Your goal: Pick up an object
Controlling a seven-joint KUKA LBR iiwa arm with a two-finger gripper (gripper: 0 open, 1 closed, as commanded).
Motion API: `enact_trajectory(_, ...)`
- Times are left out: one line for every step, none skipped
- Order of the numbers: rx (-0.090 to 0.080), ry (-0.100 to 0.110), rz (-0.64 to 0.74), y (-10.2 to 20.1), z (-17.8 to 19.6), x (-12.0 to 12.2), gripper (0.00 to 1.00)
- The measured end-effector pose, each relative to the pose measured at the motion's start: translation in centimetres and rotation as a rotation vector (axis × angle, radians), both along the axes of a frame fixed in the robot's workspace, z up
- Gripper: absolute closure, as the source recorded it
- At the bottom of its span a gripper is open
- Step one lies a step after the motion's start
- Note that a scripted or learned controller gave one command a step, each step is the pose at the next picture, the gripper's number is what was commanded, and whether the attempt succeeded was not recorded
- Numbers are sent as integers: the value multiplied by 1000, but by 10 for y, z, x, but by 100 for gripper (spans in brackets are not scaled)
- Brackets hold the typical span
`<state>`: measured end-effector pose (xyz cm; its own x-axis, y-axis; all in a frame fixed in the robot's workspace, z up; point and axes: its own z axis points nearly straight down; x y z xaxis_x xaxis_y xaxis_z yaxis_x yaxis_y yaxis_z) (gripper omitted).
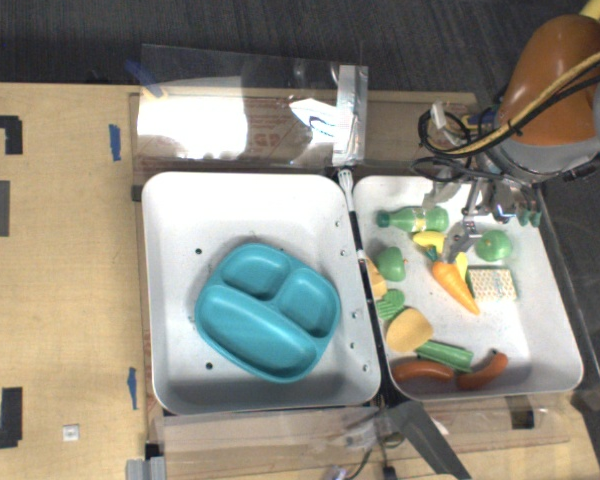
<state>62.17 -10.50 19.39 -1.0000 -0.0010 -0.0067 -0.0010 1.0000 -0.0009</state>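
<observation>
While the arm (555,78) reaches in from the right, its claw (467,236) hangs low over the upper part of the right bin (555,313), among the toy food heaped there. Contents of that bin: green bottle (412,219) lying on its side near the top; yellow piece (430,240) just below it; green ball (494,247) beside the claw; carrot (454,281) on a slant, its thick end directly under the claw; speckled sponge (491,285) beside the carrot; green pepper (388,263) and leafy green piece (389,302) along the left wall; yellow chip (409,329); cucumber (444,352); sausage (448,371) at the bottom. Left bin (170,218): one teal divided tray (269,309), set at an angle. Items lie loose and overlapping, probably dumped so any one may serve as the pick. Likely target, judging by position: carrot or yellow piece. Claw state: whether apart or together cannot be told; nothing seen between its parts, contact with the carrot uncertain.
</observation>
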Motion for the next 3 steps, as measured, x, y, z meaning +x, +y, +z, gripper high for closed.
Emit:
enact_trajectory(1,-2,-110,-2,-102,-50,0)
enact_trajectory(-1,-12,-108,0,-90,-47,100)
enact_trajectory(0,-12,-3,33,82,5,100)
